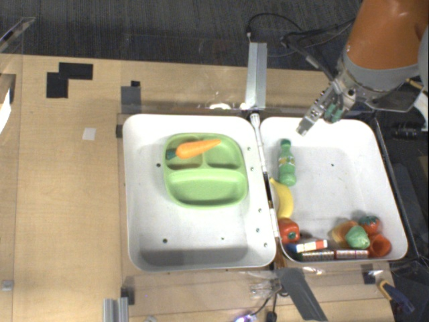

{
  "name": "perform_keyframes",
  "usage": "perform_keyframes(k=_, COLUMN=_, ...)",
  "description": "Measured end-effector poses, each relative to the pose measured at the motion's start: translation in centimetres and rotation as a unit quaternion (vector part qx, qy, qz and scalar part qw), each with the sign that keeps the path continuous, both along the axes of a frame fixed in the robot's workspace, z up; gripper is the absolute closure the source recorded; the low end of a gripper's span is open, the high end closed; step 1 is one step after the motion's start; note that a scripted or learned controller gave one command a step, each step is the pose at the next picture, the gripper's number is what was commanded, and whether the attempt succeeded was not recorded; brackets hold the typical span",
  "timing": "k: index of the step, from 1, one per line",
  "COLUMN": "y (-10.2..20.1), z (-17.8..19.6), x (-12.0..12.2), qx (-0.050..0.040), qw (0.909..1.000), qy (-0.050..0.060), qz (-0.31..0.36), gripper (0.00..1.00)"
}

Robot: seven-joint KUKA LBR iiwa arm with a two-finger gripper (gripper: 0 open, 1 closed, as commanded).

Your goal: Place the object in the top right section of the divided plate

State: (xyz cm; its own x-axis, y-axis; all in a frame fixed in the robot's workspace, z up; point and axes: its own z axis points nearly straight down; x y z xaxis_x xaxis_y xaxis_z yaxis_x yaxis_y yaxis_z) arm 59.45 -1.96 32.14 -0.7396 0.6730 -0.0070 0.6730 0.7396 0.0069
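The carrot (198,147) lies across the plate (204,186)'s two top sections, mostly left, while the gripper (310,123), holding nothing visible, its opening unclear, hangs over the right bin (348,173), so the placement may miss.

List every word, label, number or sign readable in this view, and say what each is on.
None can be read.
Green bottle: its label is too blurred to read.
Flat red and white packs at the right bin's near edge: any print is too small to read.
Black shapes on the bench: plain marks, not letters.
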Motion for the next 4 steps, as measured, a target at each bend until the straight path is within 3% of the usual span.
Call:
perform_keyframes(k=1, y=-9.2, z=7.1, x=2.7, qx=-0.0015, qw=0.9991, qy=-0.001, qz=0.042, gripper=1.00)
perform_keyframes(k=2, y=-12.8, z=-2.3, x=-0.3, qx=-0.0007, qw=0.9999, qy=0.001, qz=-0.014, gripper=1.00)
perform_keyframes(k=3, y=-16.6, z=-12.6, x=3.2, qx=-0.0009, qw=1.0000, qy=0.002, qz=-0.002, gripper=1.00)
perform_keyframes(k=4, y=-18.5, z=-19.9, x=3.5, qx=-0.0016, qw=0.9964, qy=0.001, qz=0.085, gripper=1.00)
